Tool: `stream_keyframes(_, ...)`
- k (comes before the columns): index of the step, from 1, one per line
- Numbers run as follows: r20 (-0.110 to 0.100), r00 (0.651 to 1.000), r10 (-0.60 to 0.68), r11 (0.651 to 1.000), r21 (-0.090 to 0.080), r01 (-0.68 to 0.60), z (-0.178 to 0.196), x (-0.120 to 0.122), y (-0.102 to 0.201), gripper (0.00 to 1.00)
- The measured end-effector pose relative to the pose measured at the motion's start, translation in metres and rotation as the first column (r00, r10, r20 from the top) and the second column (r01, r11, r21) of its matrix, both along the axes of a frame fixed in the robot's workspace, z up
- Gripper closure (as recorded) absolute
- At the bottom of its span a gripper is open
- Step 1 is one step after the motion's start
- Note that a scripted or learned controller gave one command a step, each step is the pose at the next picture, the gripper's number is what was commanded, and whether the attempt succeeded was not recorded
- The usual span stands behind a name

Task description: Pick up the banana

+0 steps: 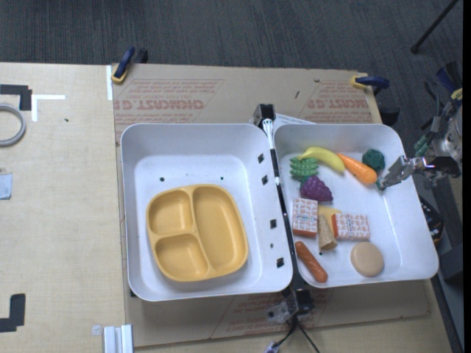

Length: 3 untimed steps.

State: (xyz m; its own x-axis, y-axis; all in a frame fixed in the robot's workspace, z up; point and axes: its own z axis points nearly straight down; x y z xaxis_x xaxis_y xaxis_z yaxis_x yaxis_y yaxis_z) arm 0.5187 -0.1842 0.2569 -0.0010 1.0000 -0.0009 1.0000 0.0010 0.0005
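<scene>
While the arm reaches in from the right:
Banana point(325, 158): far edge of the right bin point(412, 230) — beside the carrot point(359, 169).
Gripper point(388, 180): at the bin's right edge — grip state unclear.

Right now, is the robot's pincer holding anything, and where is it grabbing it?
Nothing is held. The pincer hangs at the right bin's right edge, apart from the banana, which lies in the bin beside the carrot.
</scene>
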Motion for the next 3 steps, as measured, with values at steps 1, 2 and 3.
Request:
stream_keyframes(1,-0.001,0.996,-0.088,0.996,0.0,0.088,0.029,0.055,-0.014,0.0)
stream_keyframes(2,0.0,0.993,-0.115,0.993,-0.001,0.115,-0.017,0.125,0.02,0.0)
stream_keyframes(3,-0.002,0.968,-0.253,0.968,0.0,0.253,-0.097,0.139,0.069,0.0)
